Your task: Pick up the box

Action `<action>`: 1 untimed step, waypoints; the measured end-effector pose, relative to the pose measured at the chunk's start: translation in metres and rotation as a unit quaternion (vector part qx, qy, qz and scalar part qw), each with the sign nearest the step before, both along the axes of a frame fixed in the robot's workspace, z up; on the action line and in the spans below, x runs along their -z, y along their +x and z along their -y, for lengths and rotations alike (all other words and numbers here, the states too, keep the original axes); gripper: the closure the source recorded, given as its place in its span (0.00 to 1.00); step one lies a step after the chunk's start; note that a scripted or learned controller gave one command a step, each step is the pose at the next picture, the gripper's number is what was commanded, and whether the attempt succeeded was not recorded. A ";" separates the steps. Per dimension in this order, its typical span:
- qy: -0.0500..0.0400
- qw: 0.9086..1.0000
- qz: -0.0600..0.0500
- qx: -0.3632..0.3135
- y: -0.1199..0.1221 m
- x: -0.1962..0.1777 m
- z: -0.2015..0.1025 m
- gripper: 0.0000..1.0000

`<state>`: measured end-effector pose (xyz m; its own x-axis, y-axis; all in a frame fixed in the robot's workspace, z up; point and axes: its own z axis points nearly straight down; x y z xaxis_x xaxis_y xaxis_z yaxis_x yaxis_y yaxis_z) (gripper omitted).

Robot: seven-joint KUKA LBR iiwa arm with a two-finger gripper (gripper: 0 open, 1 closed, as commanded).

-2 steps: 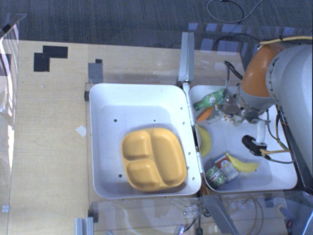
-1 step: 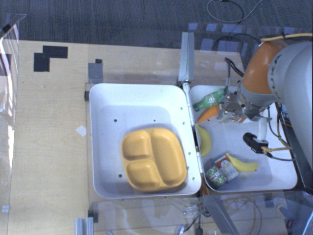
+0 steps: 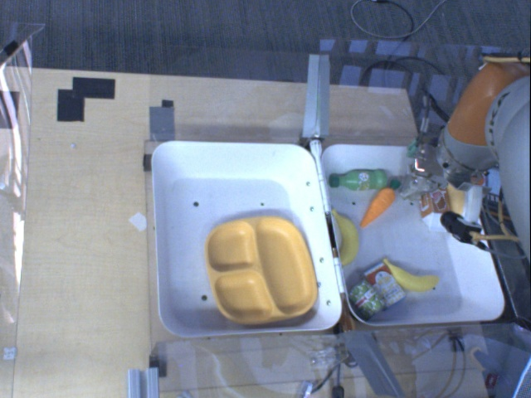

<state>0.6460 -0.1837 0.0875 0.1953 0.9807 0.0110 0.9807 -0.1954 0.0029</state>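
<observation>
The box [image 3: 376, 292], a small carton printed in green, red and white, lies tilted near the front left corner of the right bin [image 3: 465, 305]. My gripper [image 3: 429, 191] hangs over the far right part of that bin, well behind and to the right of the box and apart from it. The grey arm with its orange band [image 3: 489, 98] comes in from the right. Small brownish parts show around the gripper's tip, and I cannot make out what they are.
In the right bin lie a green bottle [image 3: 359, 178], a carrot [image 3: 378, 206], a banana [image 3: 412, 279] touching the box, and a yellow fruit [image 3: 348, 239] against the left wall. The left bin [image 3: 178, 222] holds a yellow compartment tray [image 3: 260, 268]. Cables hang by the arm.
</observation>
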 end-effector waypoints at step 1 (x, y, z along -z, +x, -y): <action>-0.005 0.981 0.000 0.196 -0.011 -0.068 -0.014 1.00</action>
<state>0.6345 -0.1693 0.1556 0.5572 0.8304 0.0020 0.8304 -0.5572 0.0060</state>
